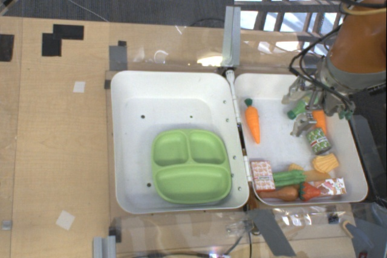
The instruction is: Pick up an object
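Observation:
My gripper [309,110] hangs low over the upper right part of the right bin [275,148], under the grey wrist and its orange band. Just beneath it lies a second carrot [319,120], partly covered by the gripper, its green top pointing left. Whether the gripper touches this carrot cannot be told. A small green-labelled can [318,141] stands right below that. Another orange carrot [252,121] with a green top lies free in the bin's left part.
Along the right bin's front edge sit a red-and-white box [262,175], a green vegetable [289,178], a brown sausage-like piece [283,193], a red piece [309,191], a yellow piece [325,162] and another carton [333,187]. The left bin [133,106] holds a green divided plate [191,165].

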